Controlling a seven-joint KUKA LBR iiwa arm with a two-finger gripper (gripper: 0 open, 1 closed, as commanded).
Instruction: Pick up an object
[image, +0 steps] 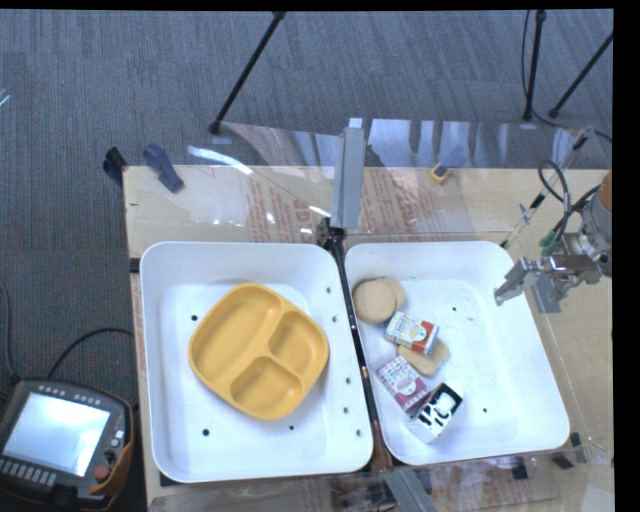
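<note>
The right bin (520, 400) holds a cluster of small items along its left side: a round tan biscuit (377, 298), a white and orange box (412, 331), a red and white packet (399, 381) and a black and white carton (437, 410). A tan oblong piece (430, 358) lies partly under the box. My gripper (526, 296) hovers over the right bin's upper right rim, well to the right of these items. Its fingers stand apart with nothing between them.
A yellow divided plate (259, 349) lies in the left bin (170, 420). A grey upright post (347, 185) stands behind the seam between the bins. Cables hang by the arm at the right. A teach pendant (60, 435) sits on the floor at the lower left.
</note>
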